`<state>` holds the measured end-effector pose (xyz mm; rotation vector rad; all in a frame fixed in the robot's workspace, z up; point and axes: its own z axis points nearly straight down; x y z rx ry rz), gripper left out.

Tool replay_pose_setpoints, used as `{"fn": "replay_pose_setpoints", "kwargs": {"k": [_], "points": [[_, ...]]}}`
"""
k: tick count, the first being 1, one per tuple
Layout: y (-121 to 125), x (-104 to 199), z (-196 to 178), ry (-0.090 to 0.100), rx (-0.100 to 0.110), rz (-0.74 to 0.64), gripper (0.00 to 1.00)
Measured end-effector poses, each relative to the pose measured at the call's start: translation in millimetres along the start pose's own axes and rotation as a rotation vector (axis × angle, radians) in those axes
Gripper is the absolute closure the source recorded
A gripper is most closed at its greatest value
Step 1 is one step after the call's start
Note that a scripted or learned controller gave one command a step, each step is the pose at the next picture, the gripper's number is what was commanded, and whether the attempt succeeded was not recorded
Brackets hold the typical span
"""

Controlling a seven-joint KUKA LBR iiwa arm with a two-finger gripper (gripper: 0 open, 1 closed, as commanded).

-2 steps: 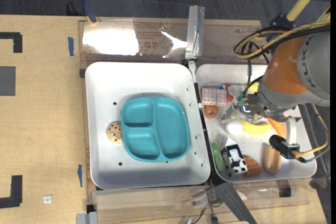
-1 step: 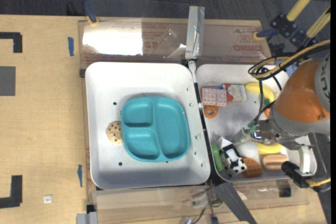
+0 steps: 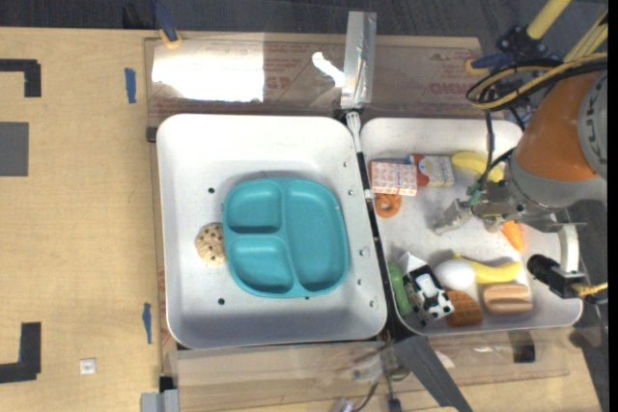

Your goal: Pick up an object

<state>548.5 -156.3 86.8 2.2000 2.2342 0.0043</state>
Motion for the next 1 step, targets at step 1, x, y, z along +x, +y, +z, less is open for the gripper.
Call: {"fn": "replay_pose_setpoints", "kwargs": {"k": [1], "points": [[80.5, -21.5, 1.7, 0.009, 0.010, -0.022, 0.00]]}}
